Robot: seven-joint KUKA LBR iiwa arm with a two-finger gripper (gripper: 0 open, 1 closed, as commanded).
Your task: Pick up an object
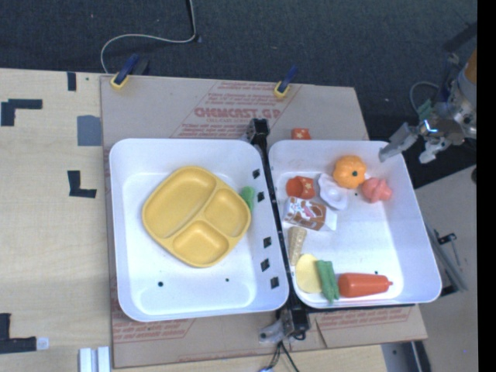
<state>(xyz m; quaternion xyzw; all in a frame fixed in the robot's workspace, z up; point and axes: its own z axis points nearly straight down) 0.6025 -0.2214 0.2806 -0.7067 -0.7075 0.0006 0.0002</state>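
The right bin point(403, 231) holds several toy foods: an orange pumpkin point(350, 170), a pink piece point(376, 190), a red tomato-like piece point(301, 186), a printed packet point(307, 213), a white piece point(334, 194), a yellow piece point(308, 273), a green stick point(326, 279) and a red-orange carrot point(363, 284). My gripper point(411, 147) hangs beyond the bin's upper right corner, to the right of the pumpkin, with its two grey fingers spread apart and nothing between them.
The left bin point(132, 285) carries a yellow divided plate point(196, 215) and a small green piece point(248, 198) at its right wall. A small red item point(301, 134) lies on the cardboard above the right bin. Clamps and a cable sit at the back.
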